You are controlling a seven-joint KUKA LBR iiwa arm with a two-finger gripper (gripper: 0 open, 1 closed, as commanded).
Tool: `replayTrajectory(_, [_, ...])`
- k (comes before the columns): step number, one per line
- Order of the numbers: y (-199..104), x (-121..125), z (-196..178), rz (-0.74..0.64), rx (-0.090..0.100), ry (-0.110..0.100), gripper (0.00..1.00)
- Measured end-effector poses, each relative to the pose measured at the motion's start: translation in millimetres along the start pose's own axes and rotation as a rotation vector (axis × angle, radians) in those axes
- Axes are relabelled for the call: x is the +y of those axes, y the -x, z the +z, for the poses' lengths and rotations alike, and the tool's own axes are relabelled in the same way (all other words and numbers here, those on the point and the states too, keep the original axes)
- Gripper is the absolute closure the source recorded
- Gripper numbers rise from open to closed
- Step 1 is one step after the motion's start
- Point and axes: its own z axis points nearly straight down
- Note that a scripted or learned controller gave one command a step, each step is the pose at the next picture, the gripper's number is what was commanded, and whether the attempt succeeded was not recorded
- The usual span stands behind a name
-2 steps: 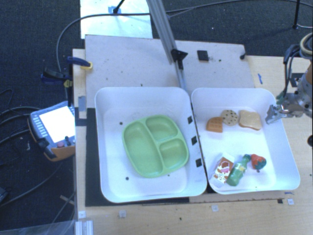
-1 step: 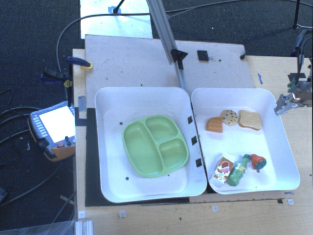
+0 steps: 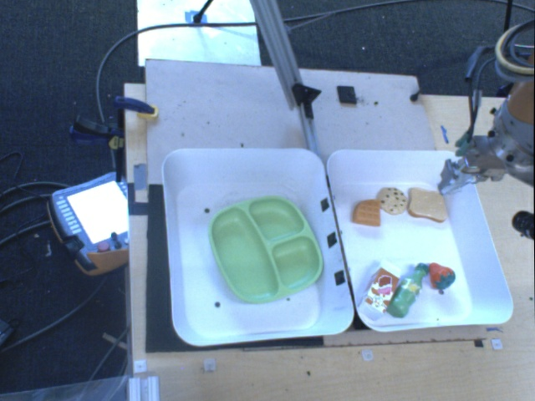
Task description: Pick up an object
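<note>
Green bottle [image 3: 405,292] lies near the right bin's [image 3: 493,295] front rim; jaws [image 3: 452,178] (state unclear) hover at its far-right edge

Arm [image 3: 518,132] cut off at right edge; hand [image 3: 452,178] finger gap unclear.

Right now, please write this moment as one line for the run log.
gripper: above right bin back right corner, holding nothing | nearest: bread slice | also in bin: cookie, green bottle | left bin: green tray
</note>
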Motion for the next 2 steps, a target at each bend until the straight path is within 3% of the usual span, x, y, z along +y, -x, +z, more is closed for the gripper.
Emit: replayTrajectory(2, [-95,2,12,0.001,0.0,0.0,1.0])
